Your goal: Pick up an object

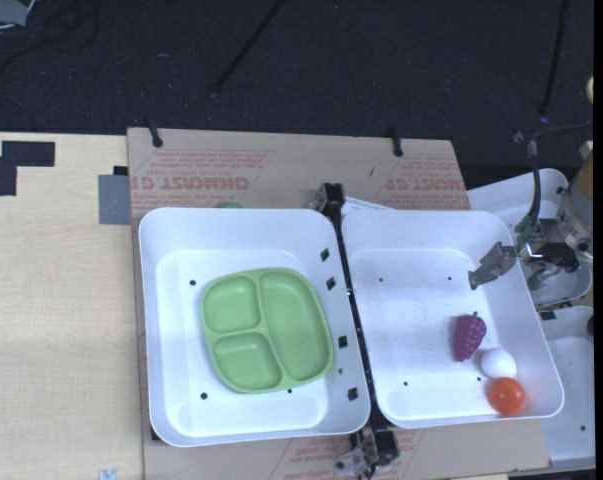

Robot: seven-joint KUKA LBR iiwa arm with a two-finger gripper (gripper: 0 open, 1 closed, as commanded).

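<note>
Right bin [401, 268] holds purple grapes [468, 336] below the tool [501, 263], its spread unclear.

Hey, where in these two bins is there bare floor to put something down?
The right bin has the most bare floor: its whole left and middle, from the divider to the purple grapes. Its lower right corner is crowded with the grapes, white egg and orange ball. In the left bin, the green plate leaves just narrow strips along the walls.
</note>
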